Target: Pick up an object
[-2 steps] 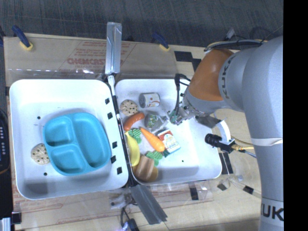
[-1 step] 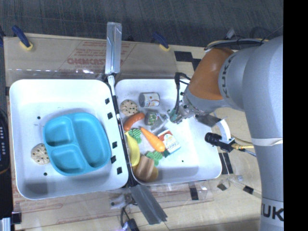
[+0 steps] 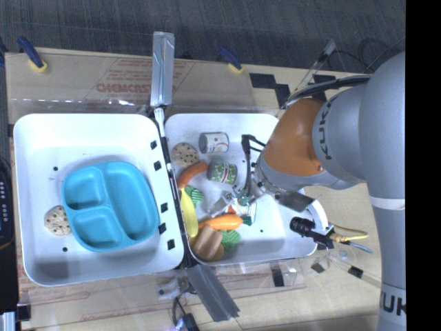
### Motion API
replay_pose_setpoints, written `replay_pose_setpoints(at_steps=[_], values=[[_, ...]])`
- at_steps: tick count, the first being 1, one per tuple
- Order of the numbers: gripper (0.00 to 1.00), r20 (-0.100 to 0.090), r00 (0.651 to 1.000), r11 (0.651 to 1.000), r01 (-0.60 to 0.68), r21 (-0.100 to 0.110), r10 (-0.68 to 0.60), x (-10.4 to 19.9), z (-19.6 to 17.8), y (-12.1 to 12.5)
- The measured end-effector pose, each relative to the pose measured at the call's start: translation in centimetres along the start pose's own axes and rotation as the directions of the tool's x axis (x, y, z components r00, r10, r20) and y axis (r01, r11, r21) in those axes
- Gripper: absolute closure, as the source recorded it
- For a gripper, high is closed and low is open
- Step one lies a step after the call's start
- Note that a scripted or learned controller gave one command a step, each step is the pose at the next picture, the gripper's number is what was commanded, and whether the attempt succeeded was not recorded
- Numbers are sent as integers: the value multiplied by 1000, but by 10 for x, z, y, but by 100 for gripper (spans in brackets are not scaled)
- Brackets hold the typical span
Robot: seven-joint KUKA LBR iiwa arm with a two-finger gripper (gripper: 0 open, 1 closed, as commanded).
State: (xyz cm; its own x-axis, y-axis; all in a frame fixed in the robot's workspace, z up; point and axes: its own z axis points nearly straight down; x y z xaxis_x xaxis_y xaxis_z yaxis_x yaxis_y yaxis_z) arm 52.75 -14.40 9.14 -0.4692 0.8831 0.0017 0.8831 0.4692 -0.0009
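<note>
My gripper [image 3: 238, 202] hovers over the carrot [image 3: 222, 222] at the right bin's [image 3: 275, 243] six o'clock; grip state unclear, nothing lifted.

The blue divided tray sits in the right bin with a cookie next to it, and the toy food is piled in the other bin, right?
Not quite. The camera view shows the blue divided tray in the left bin, with a cookie next to it. The toy food, including a carrot, is piled in the right bin.
</note>
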Motion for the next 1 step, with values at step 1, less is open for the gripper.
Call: replay_pose_setpoints(at_steps=[1], values=[[0, -1, 1000, 1000, -20, 1, 20, 46, 0, -34]])
